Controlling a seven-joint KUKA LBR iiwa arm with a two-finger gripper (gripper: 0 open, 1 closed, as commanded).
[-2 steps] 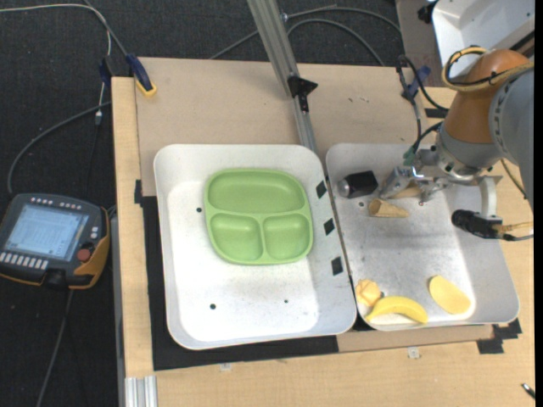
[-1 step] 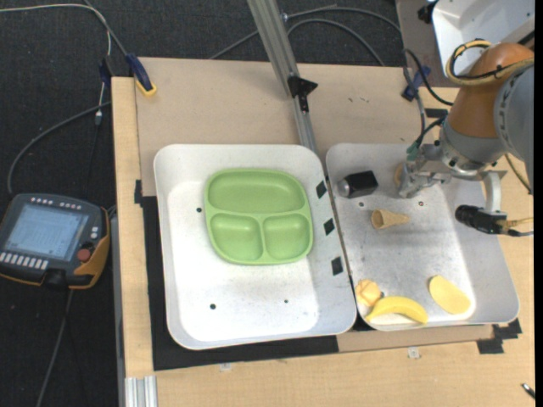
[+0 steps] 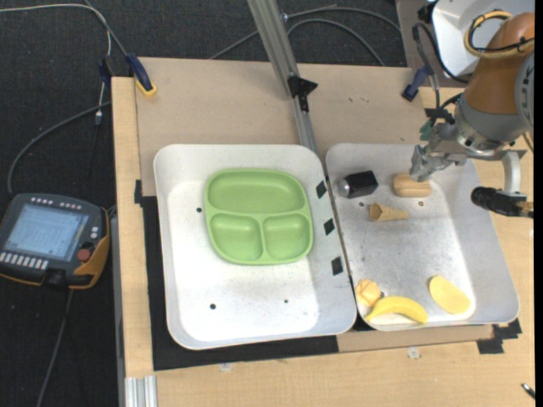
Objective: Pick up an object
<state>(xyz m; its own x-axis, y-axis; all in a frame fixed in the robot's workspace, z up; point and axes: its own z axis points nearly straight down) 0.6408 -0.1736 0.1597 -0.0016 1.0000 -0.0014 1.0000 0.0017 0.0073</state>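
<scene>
The right bin holds several small items. A tan oblong piece lies near its far edge, with a black block to its left and a small tan cone just in front. A yellow banana, a yellow oval piece and a small peach item lie along the near edge. My gripper hangs at the bin's far right, just above and behind the tan oblong piece. Nothing shows in its grasp.
A green divided plate lies in the left bin. A metal pole slants down to the gap between the bins. A teach pendant sits off the bench to the left.
</scene>
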